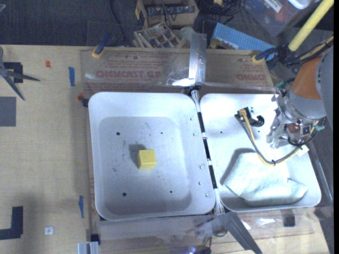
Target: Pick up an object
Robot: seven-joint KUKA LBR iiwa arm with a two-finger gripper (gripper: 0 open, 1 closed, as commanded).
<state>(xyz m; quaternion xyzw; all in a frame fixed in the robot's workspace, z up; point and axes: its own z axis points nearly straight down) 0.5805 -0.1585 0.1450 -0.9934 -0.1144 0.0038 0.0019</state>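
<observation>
Look first at your claw [284,137]: it hangs over the right bin [228,102], close to that bin's right wall, at the end of the grey arm [312,89] with its orange band that comes in from the right. From this angle you cannot tell whether the claw is released or clenched; the wrist hardware hides its tips, and nothing can be seen held in it. A yellow cable [259,150] loops down from the wrist across the bin floor and rises to a small black and yellow fitting [248,116] to the left of the claw.

Below the claw, in the lower half of the same bin, lies a crumpled white sheet [265,181], pale against the bin floor and hard to make out in detail.

The thing you are after, a small yellow block [147,159], sits well apart from the claw, in the left bin [100,142]. It rests near the middle of that bin's floor, casting a short shadow to its upper left, with a few dark specks scattered on the floor around it.

The two bins touch along their shared inner edge. Both stand on the tan surface [42,142], with a cardboard panel [132,70] behind them carrying red lettering. Blue clamps [100,45] grip the panel's far corners.
</observation>
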